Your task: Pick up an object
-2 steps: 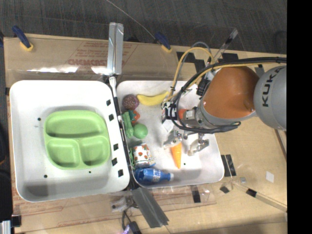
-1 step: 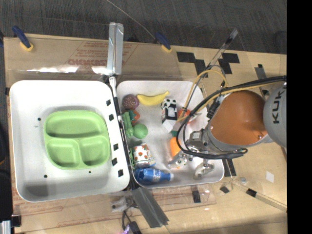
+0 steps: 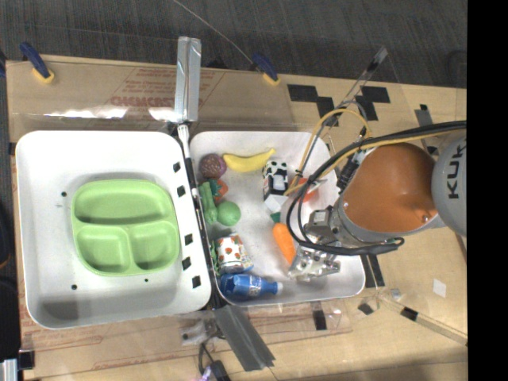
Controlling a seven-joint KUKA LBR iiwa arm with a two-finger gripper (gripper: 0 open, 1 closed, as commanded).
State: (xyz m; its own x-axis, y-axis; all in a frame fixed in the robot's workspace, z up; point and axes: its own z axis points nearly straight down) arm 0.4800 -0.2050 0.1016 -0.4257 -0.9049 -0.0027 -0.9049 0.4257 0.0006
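Over the right-hand white bin (image 3: pixel 238 140) hangs the grey KUKA arm (image 3: pixel 389 193), its orange band bulking large above the wrist as it reaches in from the right and points steeply down toward that bin's near right corner. The left white bin (image 3: pixel 32 213) holds a green divided tray (image 3: pixel 125 227). I judge this the reaching step of the pick: nothing is lifted yet. The gripper (image 3: pixel 314 265) sits low over the bin floor just right of an orange carrot (image 3: pixel 283 242); whether it is spread or closed, I cannot tell. The next move calls for settling squarely over one object. Other candidates lie left: a banana (image 3: pixel 248 161), a blue bottle (image 3: pixel 248 286), a patterned cup (image 3: pixel 230 252), a green ball (image 3: pixel 228 213).
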